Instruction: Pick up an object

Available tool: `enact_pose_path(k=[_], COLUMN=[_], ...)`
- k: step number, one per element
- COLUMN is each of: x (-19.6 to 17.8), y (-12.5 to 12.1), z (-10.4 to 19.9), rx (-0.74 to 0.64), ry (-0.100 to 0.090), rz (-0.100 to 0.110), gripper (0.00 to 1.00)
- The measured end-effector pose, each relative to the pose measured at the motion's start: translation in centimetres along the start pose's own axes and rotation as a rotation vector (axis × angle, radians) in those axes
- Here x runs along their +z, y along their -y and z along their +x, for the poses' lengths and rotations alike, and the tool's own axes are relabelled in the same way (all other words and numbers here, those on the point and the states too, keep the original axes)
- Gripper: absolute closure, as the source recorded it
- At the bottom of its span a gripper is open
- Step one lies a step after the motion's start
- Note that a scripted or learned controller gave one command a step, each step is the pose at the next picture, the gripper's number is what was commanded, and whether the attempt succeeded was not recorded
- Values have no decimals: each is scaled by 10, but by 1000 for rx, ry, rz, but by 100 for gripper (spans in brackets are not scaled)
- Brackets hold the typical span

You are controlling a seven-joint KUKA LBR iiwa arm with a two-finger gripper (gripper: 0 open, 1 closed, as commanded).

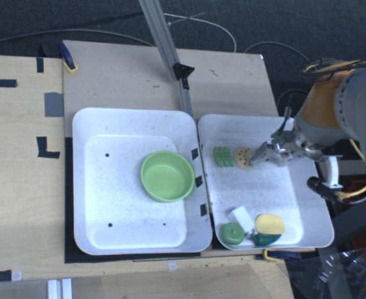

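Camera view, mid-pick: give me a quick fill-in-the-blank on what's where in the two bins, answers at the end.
1. The green bowl sits in the ____ bin as the camera sees it.
2. The gripper is right beside the tan round piece, which lies next to a ____ ridged block.
3. The yellow object lies near the right bin's ____ edge.

Answers: left; green; front
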State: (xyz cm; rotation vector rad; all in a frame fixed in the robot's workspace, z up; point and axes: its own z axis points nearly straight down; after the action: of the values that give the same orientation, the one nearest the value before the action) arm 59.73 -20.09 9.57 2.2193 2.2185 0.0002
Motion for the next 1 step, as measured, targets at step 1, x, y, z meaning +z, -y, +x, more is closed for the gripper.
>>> enact_pose_path(k=[1], x=[-10], y=[0], z=[1], rx=[-3], ry=[-1], rz=[2], gripper=[100])
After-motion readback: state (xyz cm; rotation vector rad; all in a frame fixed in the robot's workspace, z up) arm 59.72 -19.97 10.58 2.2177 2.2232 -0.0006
